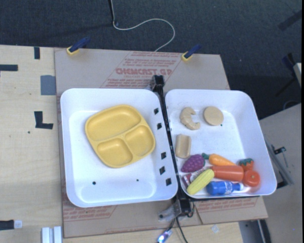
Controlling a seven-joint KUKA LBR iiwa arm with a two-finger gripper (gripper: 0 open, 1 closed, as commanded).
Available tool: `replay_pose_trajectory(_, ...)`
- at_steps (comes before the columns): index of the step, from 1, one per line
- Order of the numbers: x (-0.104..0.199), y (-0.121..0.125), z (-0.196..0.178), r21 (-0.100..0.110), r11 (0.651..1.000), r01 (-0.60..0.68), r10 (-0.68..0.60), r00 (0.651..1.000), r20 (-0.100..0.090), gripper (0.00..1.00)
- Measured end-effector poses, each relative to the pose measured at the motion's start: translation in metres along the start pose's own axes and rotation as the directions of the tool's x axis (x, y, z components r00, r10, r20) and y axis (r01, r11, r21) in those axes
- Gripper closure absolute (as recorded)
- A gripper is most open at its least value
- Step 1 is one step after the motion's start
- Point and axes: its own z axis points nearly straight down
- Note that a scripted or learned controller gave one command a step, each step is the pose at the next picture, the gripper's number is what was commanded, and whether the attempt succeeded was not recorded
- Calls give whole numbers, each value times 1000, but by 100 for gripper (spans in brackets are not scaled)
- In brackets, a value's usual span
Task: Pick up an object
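Surface: pale wood, with a brown cardboard sheet under two white bins set side by side.
Left bin: holds a yellow divided tray with three compartments, lying at a slant towards the bin's upper half.
Right bin: holds all the toy food.
Upper items: a tan croissant and, just beside it to the right, a round biscuit.
Middle item: a tan bread slice close to the wall between the bins.
Lower cluster: purple grapes, a yellow corn cob, an orange carrot, a red sausage, a tomato and a blue bottle, packed together, several touching, along the bin's near side.
Clamps: two blue and yellow clips at the cardboard's far corners.
Cable: thin and white, curling over the dark floor beyond the surface.
Pincer: cannot tell its state from this view.
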Motion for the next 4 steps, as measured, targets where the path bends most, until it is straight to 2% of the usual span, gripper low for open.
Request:
replay_pose_trajectory(1,14,1,-38,-2,1000,1,-1,1000,0,100)
replay_pose_trajectory(2,20,-1,97,15,1000,-1,1,1000,-6,100)
replay_pose_trajectory(3,4,0,120,5,1000,-2,2,1000,-1,100)
replay_pose_trajectory(4,5,0,108,3,1000,1,-1,1000,-1,100)
